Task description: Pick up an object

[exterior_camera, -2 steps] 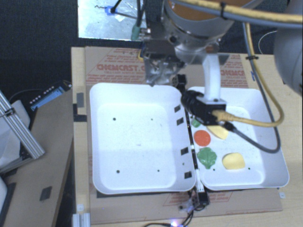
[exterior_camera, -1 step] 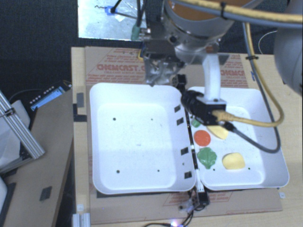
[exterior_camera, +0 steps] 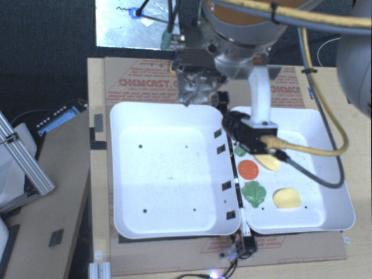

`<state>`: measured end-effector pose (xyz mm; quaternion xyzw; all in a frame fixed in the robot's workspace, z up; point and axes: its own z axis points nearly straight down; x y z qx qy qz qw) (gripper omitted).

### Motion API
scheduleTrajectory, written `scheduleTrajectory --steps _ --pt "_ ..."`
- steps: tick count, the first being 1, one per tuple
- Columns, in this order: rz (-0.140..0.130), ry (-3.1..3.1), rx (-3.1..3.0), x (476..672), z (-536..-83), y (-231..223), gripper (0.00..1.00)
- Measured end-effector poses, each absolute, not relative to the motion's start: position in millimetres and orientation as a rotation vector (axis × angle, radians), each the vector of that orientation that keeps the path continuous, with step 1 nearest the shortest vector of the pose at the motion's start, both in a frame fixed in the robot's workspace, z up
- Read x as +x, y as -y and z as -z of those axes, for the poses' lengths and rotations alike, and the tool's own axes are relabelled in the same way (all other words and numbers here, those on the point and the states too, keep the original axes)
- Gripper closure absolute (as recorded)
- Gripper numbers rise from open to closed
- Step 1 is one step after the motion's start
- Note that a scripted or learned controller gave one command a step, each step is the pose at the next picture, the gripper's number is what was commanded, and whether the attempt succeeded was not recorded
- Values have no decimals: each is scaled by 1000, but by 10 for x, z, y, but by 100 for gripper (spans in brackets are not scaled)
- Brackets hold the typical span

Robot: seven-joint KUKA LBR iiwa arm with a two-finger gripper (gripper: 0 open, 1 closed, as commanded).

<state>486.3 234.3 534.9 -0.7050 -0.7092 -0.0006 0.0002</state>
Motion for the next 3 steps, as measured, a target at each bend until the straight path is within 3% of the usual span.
scheduleTrajectory --steps 1,2,3 --pt "2 2228 -2215 4863 -5349 -2343 100" --pt "5 2223 -2223 5448 -5348 -2340 100" --pt "2 2226 -2216 5210 -5352 -2342 100"
